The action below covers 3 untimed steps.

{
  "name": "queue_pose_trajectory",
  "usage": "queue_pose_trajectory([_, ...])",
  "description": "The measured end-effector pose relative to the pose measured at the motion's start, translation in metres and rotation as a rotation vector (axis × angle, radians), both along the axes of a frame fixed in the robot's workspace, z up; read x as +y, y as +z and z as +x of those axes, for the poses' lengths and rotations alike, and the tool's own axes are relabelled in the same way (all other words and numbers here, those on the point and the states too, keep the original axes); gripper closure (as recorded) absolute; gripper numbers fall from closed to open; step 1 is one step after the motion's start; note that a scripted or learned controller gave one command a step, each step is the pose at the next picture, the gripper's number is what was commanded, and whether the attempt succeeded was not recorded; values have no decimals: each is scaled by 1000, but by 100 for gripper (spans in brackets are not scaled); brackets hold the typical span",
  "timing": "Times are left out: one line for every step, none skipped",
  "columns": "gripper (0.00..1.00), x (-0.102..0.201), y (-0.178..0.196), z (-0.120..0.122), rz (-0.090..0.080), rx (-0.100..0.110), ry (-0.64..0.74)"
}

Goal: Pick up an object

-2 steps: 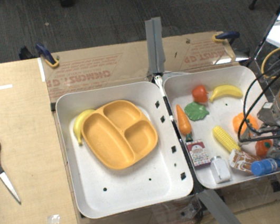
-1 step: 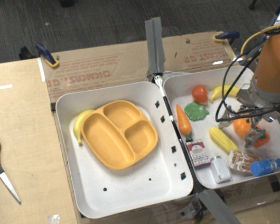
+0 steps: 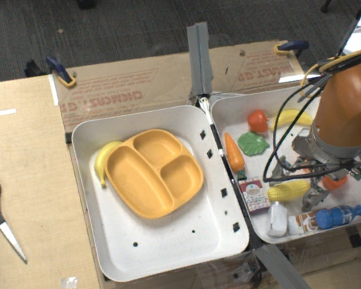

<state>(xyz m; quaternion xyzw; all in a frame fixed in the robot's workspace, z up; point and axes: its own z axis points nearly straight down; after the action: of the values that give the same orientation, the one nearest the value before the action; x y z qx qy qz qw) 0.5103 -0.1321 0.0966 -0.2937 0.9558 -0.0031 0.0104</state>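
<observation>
Camera view: arm (image 3: 357,106) hangs over the right bin (image 3: 236,106), lower right of frame. Gripper (image 3: 312,194) sits low among cables, apparently just beside the corn cob (image 3: 287,190); its state cannot be told. Bottle (image 3: 332,218) lies below. Left bin (image 3: 110,256) holds a divided plate (image 3: 154,172) and banana (image 3: 103,159).

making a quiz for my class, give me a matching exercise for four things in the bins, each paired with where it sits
Things:
1. divided plate
2. banana
3. tomato
4. blue-capped bottle

Places:
a. far end of the right bin
b. near edge of the right bin, lying on its side
c. middle of the left bin
d. left bin, tucked against the plate's left rim

Pairs: 1-c, 2-d, 3-a, 4-b
</observation>
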Motion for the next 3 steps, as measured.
queue_pose_trajectory([0,9,-3,82,2,15,-116])
queue_pose_trajectory([0,38,-2,147,6,12,-339])
queue_pose_trajectory([0,41,-4,56,4,19,-284])
